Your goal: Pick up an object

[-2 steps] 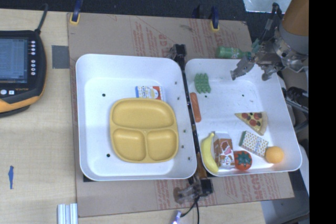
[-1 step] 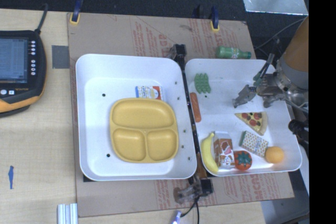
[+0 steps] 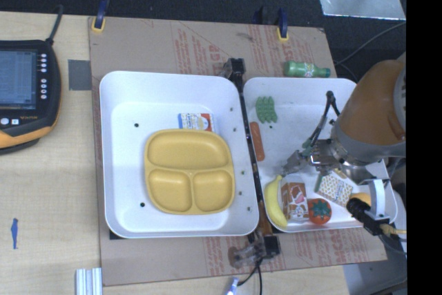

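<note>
Right of centre, arm: I see the grey arm [image 3: 369,114] with its orange band coming in from the right edge, over the right bin [image 3: 304,90].
Hand: the hand [image 3: 295,161] sits low over the middle of the right bin; its dark fingers [image 3: 290,166] look spread apart, and I see nothing between them.
Right bin, lower part: a yellow banana [image 3: 273,202] lies along the lower left wall, just beside a red-and-white carton [image 3: 295,201]; a red tomato-like thing [image 3: 319,211] touches the carton's right side.
Right bin, right part: a patterned packet [image 3: 335,187] lies just below the hand, partly under the wrist.
Right bin, upper left: a green ridged piece [image 3: 266,109] lies near the top, and an orange-red sausage shape [image 3: 257,140] runs along the left wall below it.
Left bin [image 3: 117,148]: a yellow divided tray [image 3: 188,170] lies in the middle, with a small blue-and-white box [image 3: 195,121] touching its upper edge.
Table, upper right of the frame: a green bottle [image 3: 306,69] lies on its side on the table [image 3: 48,217], just above the right bin.
Far left: a tablet controller [image 3: 24,94] with an orange rim rests on the table.
</note>
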You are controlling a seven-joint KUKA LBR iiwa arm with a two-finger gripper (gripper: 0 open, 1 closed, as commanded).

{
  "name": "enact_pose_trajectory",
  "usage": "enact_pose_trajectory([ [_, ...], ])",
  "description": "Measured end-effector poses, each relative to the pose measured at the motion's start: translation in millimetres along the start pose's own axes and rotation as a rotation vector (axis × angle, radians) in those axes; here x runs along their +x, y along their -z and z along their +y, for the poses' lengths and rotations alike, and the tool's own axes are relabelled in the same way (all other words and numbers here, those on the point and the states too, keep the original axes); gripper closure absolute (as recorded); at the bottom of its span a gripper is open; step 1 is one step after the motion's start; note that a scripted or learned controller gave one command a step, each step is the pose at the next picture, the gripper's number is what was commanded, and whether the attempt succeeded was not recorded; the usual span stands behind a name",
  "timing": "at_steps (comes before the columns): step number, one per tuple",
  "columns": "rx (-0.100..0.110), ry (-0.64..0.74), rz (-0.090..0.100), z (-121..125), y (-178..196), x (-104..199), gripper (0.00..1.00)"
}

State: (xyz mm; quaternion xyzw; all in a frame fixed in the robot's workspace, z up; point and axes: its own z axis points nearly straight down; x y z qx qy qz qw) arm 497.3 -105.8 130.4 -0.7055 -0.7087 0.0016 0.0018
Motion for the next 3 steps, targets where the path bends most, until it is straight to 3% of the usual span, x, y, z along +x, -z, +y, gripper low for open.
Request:
enact_pose_trajectory([
  [1, -0.002, 0.002, 0.0, -21.1, -39.3, 13.6, 0.0],
  [2, -0.005, 0.006, -0.001, -19.4, -27.8, 12.9, 1.0],
  [3, -0.003, 0.0, 0.0, 52.2, 75.0, 58.7, 1.0],
])
